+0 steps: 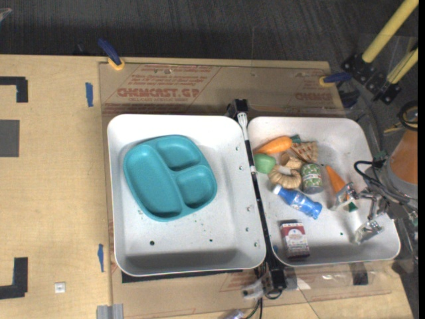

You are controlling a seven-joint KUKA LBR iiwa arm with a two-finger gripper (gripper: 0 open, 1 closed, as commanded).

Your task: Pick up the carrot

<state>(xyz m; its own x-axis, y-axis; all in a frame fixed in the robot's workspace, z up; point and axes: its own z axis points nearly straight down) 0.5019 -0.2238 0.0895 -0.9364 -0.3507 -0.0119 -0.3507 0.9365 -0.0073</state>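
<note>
Carrot [277,145] lying in right bin [345,128] — crowded by lime [264,163], can [312,177], bottle [300,203]; jaws [367,230] hovering nearby, state unclear.

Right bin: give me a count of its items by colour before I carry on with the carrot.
Orange: 2, the carrot and a smaller orange piece
Green: 2, a lime-green piece and a green can
Blue: 1, a bottle
Red: 1, a small box
Tan: 2, a waffle-like piece and a pale lump
Total: 8, though the pile overlaps.
</note>
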